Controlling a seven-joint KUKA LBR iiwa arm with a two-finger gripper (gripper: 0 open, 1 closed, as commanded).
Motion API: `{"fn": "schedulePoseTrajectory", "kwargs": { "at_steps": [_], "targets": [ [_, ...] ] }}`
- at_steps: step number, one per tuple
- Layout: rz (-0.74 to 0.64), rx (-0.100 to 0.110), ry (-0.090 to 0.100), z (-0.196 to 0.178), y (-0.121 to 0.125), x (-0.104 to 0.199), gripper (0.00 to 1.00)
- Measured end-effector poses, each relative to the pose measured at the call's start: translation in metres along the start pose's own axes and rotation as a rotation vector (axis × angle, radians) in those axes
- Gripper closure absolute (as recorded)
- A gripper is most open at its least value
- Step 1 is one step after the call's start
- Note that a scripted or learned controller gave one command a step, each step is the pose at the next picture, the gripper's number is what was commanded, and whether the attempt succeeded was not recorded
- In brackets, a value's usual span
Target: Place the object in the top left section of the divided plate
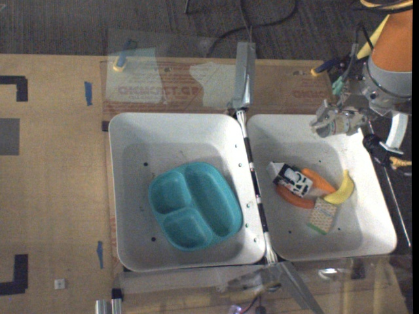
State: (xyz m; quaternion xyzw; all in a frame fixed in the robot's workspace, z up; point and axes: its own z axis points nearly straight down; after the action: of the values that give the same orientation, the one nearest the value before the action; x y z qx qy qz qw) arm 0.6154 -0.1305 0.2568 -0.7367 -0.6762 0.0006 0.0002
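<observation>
Camera view: gripper (pixel 329 124) at upper right, above right bin (pixel 376 241) rim; cannot tell fingers' state. Toys heaped mid-right: banana (pixel 342 190), carrot (pixel 319 180). Should drop straight down on one toy, then carry to teal plate (pixel 194 205) in left bin (pixel 131 142).

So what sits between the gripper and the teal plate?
In the camera view, between gripper and divided plate: bare right-bin floor, then the bins' adjoining rims.
</observation>
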Motion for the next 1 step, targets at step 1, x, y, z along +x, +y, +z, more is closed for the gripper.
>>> {"fn": "schedulePoseTrajectory", "kwargs": {
  "at_steps": [1],
  "targets": [
    [-0.018, 0.004, 0.000, 0.0758, -0.0189, 0.1121, 1.00]
  ]
}}
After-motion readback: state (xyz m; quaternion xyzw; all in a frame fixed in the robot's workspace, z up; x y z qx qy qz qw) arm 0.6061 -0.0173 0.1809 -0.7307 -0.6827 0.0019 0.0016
